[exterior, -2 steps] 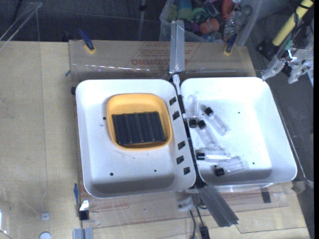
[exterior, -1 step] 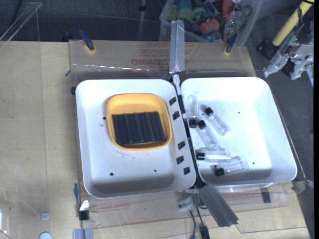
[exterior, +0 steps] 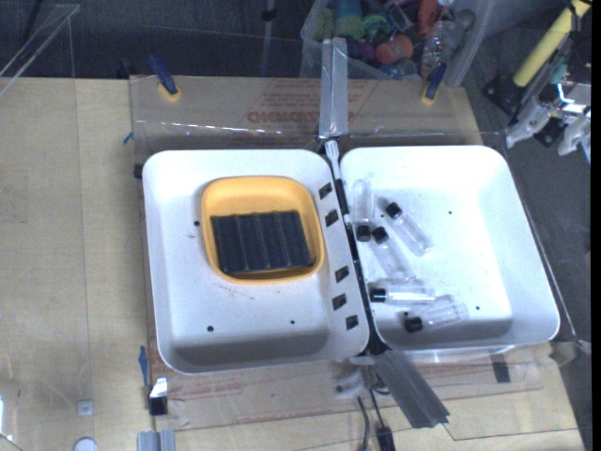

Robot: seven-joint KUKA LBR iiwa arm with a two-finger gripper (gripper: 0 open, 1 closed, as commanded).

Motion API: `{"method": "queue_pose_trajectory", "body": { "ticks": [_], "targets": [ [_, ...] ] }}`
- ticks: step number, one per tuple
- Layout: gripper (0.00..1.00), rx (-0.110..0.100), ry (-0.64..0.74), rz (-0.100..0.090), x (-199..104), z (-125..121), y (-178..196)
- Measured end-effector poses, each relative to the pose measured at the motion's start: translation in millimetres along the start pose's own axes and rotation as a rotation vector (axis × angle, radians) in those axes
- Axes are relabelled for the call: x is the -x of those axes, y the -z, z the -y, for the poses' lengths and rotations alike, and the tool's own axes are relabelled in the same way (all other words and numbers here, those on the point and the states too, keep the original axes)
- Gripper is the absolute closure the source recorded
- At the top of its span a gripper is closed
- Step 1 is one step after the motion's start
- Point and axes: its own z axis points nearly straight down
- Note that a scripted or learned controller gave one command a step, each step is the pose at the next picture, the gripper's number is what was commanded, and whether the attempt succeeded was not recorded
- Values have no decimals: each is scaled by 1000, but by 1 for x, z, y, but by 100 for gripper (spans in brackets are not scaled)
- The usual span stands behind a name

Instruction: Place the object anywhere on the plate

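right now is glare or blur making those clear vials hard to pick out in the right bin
In the camera view, the small clear plastic vials with black caps nearly melt into the bright right white bin; mostly the caps stand out. The image is soft and grainy overall. The yellow square plate in the left white bin reads clearly, with a soft shadow along that bin's near wall.

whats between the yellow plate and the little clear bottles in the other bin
In the camera view, the raised divider where the bins meet separates the yellow plate from the clear bottles.
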Motion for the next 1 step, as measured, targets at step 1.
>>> {"method": "queue_pose_trajectory", "body": {
  "ticks": [1],
  "targets": [
    [0, -1, -47, 0, -3, -10, -18]
  ]
}}
